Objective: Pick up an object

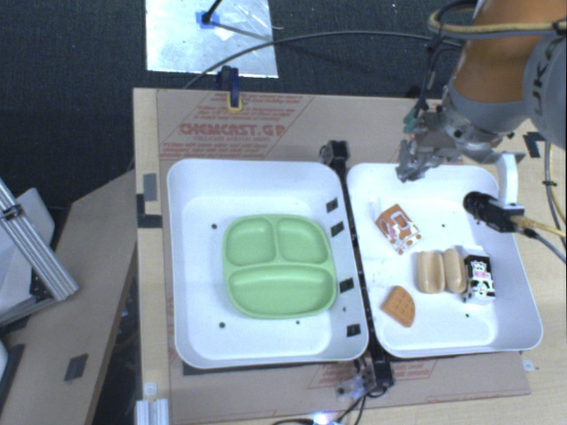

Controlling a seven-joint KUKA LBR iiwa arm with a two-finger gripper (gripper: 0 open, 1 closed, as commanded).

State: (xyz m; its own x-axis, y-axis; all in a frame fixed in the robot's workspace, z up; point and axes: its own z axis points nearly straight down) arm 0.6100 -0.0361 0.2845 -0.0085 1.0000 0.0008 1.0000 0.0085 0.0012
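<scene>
- The pincer (pixel 413 168) hangs over the far edge of the right bin (pixel 514 326); whether its tips are spread or pressed together cannot be told.
- Nothing is visible between them.
- The nearest candidate, a red-and-white snack packet (pixel 397 227), lies just below and slightly left of the pincer.
- A hot dog bun (pixel 439 271), small milk carton (pixel 479 279) and waffle piece (pixel 400 306) lie farther below.
- A good grasp likely means centring over the packet, then descending straight.

Cardboard-topped bench (pixel 266 118) (printed red), two white bins (pixel 190 237) side by side
</scene>
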